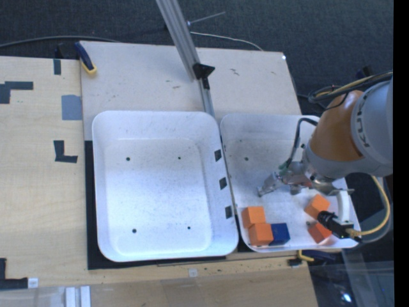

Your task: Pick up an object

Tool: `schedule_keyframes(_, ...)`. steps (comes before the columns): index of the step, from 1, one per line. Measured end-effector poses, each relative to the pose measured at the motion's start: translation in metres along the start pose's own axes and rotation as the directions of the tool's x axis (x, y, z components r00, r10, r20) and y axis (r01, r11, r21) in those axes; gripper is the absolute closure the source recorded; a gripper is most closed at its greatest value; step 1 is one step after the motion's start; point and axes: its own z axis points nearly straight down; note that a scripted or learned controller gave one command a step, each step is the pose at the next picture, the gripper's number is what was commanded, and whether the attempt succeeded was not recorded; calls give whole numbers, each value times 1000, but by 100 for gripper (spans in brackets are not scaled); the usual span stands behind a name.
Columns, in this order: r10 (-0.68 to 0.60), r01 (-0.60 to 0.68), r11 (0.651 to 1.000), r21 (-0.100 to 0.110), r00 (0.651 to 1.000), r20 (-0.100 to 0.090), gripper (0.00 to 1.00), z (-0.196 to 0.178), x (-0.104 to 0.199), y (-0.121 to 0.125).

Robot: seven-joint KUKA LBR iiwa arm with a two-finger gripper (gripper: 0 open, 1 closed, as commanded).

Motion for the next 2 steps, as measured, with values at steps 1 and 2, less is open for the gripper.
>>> schedule_keyframes(1, -3, 3, 1000, -16, 1000, 5, 0, -3, -26, 61)
schedule_keyframes(2, -1, 2, 1000, -12, 1000, 3, 0, -3, -25, 59)
